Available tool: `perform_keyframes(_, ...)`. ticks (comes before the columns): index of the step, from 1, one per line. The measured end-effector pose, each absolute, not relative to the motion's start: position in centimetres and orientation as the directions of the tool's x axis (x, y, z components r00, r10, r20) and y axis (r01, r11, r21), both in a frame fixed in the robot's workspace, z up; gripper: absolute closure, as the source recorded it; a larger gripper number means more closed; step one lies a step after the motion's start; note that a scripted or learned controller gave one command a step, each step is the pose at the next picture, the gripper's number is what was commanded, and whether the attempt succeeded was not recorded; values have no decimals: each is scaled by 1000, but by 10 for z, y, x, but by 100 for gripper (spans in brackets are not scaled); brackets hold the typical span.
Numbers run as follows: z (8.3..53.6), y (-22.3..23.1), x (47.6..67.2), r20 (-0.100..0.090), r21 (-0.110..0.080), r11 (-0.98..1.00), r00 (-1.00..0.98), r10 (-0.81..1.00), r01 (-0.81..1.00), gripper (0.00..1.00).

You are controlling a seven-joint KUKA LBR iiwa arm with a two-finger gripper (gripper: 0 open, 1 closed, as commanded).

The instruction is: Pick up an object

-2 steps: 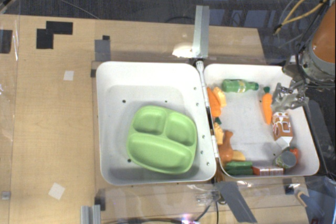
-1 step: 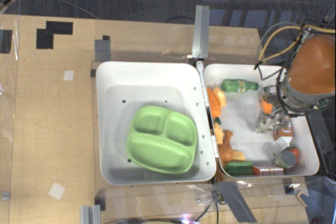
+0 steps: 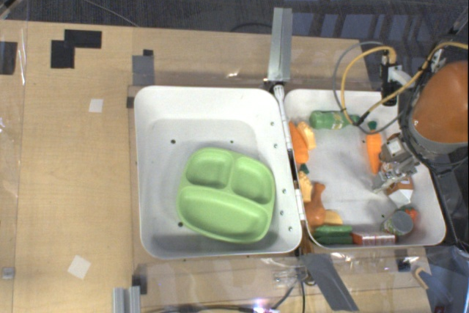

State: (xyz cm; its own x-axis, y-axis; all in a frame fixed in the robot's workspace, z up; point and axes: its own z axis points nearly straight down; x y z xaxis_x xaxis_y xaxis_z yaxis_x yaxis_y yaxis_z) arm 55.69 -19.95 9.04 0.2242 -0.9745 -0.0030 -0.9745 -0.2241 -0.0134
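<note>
**Orange piece just left of the gripper, not yet held**

Orange piece (image 3: 374, 151) is the most likely target: a short carrot-coloured block in the right bin (image 3: 440, 231), standing w/ its long axis approx. up-down in the view, towards the far side of the bin.

Going left to right. The left bin (image 3: 146, 157) holds a green divided plate (image 3: 227, 193), three compartments, lying flat near the middle. Along the left wall of the right bin there is a row of small toy foods: orange and yellow pieces (image 3: 300, 139), a brownish one (image 3: 315, 212), and a dark green one (image 3: 333, 234) at the near edge. A green bottle-like item (image 3: 326, 119) lies at the far wall, long axis left-right. The middle of the bin floor is bare.

Then the gripper (image 3: 392, 176), at the right side of the bin, under the arm (image 3: 443, 102) w/ its orange band. Whether its jaws stand wide or narrow I cannot tell; the metal parts are too small and mixed together. Nothing is visibly between them.

Key relation: the orange piece lies just beside the gripper, to its left and a little farther back. A grey round item (image 3: 401, 221) lies nearer the front, below the gripper. In my judgement, the orange piece needs only a short shift left.
</note>
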Motion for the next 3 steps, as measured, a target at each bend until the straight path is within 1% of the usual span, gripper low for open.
perform_keyframes(1, 91, -189, 497, 7, -14, -167, 166, -986, -986, 100)
perform_keyframes(2, 282, -191, 554, 6, -9, -466, 466, -885, -885, 100)
perform_keyframes(3, 108, -157, 626, -10, 3, -359, 359, -933, -933, 100)
